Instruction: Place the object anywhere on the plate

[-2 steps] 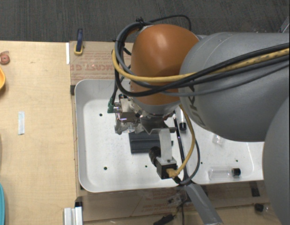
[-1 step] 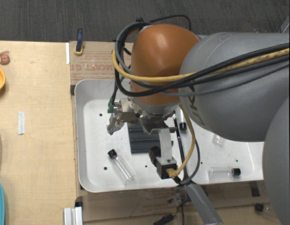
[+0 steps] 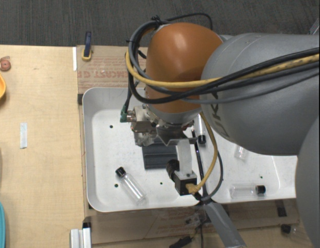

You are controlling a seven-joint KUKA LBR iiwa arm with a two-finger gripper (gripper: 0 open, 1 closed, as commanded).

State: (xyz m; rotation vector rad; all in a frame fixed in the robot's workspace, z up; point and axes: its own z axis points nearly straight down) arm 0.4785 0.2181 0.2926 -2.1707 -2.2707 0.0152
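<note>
A clear plastic vial [image 3: 130, 183] with a black cap lies in the bin [image 3: 97, 154], cap up-left; jaws' state unclear.

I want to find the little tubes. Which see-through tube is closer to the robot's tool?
The clear tube with the black cap at its upper left end, lying left in the white bin. The other tube lies far right of the tool.
</note>
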